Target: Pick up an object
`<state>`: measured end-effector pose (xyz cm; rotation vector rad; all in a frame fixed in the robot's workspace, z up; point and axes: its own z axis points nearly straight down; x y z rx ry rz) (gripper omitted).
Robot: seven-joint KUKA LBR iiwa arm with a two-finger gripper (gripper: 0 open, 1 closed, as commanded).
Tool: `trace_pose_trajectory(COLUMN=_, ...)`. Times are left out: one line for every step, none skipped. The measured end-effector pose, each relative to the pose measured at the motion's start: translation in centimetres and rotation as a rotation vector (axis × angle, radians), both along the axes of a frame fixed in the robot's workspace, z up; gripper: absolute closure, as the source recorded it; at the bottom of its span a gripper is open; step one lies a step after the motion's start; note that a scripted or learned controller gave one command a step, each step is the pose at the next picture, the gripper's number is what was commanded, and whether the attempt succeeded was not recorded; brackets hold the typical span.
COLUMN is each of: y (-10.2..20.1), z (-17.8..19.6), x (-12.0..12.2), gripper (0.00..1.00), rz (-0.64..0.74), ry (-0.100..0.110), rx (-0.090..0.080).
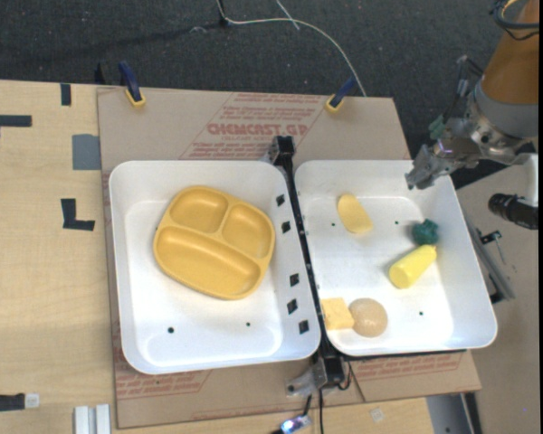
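- The two-finger gripper (423, 174) hangs at the right white bin's (462, 333) far right corner, carrying nothing; whether its fingers are spread I cannot tell.
- Judged step: approach, nothing picked yet.
- Nearest candidates: a small teal object (425, 233) and a yellow corn-shaped toy (411, 267) by the right edge; next it must descend over one.

Setup sits on a light wooden bench (36, 242) with some black tape marks (72, 213) stuck on the left side. On top there's a brown cardboard sheet (244, 125) with red print, pinned at the back edge by two blue and yellow clamps (129, 83). Behind it all is dark grey carpet-looking floor (90, 16) with a thin white cable (308, 25) snaking across. Lighting is even, no hard shadows.
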<state>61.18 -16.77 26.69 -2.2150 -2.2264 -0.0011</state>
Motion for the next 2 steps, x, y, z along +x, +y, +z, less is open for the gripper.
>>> trace_pose_trajectory(y=5.7, z=0.0, x=-2.1, gripper=1.0, rz=0.001, ry=0.002, rx=0.0)
trace_pose_trajectory(y=10.5, z=-2.0, x=-4.2, gripper=1.0, rz=0.0, ry=0.004, rx=0.0)
